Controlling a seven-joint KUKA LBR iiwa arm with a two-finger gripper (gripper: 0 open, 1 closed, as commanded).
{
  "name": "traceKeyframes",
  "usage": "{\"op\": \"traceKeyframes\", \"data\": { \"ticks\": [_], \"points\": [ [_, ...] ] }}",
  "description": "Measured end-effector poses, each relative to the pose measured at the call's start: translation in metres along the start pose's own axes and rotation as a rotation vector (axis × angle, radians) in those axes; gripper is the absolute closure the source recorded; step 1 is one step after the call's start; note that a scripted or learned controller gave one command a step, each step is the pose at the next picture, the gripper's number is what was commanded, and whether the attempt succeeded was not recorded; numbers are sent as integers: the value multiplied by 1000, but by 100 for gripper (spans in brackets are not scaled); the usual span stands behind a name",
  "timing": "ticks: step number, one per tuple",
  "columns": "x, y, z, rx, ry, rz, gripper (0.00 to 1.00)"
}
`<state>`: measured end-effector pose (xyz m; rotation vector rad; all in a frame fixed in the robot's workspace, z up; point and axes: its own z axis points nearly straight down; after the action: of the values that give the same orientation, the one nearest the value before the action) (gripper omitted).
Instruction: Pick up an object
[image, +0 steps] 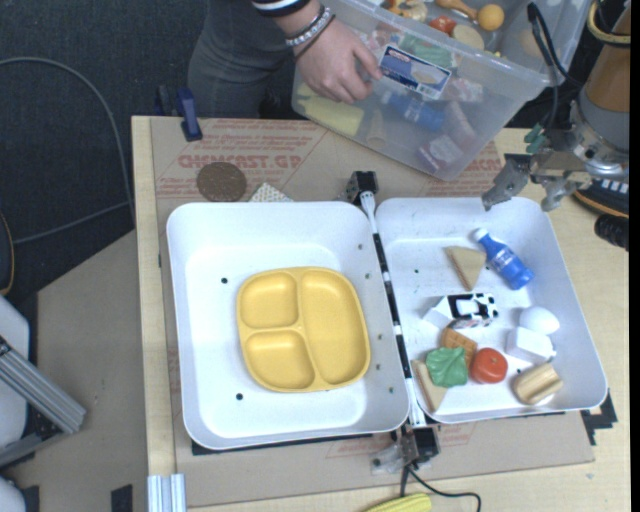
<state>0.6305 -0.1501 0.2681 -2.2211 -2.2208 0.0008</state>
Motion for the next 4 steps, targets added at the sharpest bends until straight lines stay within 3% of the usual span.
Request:
{"op": "traceKeyframes", "data": {
  "ticks": [1, 2, 3, 4],
  "points": [
    [-54, 11, 116, 3, 0, 1, 0],
    [-24, 9, 178, -10, -3, 0, 0],
    [-23, 10, 167, -15, -2, -1, 100],
    [-68, -7, 100, -4, -3, 0, 100]
  ]
}}
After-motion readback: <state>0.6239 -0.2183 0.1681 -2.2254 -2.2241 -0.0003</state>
